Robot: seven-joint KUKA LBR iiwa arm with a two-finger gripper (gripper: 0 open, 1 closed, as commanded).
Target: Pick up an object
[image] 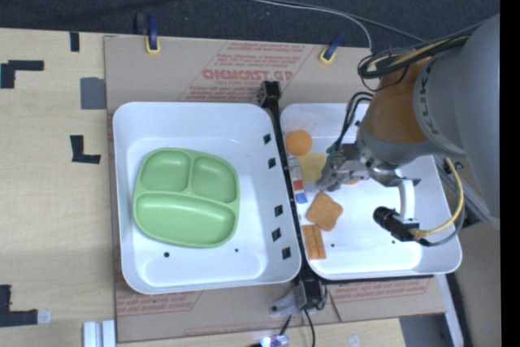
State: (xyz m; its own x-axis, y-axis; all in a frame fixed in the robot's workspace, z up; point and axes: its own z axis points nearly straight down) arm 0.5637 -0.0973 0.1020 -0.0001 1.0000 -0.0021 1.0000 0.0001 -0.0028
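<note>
A: What is in the two bins on the bench (49, 175)?

B: In the camera view, the left bin (195, 114) holds a green plate (186, 197) with three sections. It lies flat, nearer to the left wall of the bin, and its sections have nothing in them. The right bin (370, 256) holds the small things: an orange ball (299, 142) near the far left corner, a toast-like piece (324, 211) below it, and a flat brown bar (314, 241) near the front, along the left wall. There is also a narrow thing (298, 179) with pale, red and blue parts beside that wall; I cannot tell what it is.

A: And the hand?

B: The hand (340, 172) is low in the right bin, between the ball and the toast-like piece, just above the piece. Whether it is wide or narrow, I cannot tell; the wrist covers it. I see nothing held in it.

A: How much room is there?

B: The small things are crowded along the left wall of the right bin, close to the black clips (276, 166) where both bins meet. The right and front parts of this bin floor are bare white, but the arm (455, 93) and a black cable part (394, 222) hang over them. In the left bin, there is open floor at the right of the plate and in front of it.
</note>
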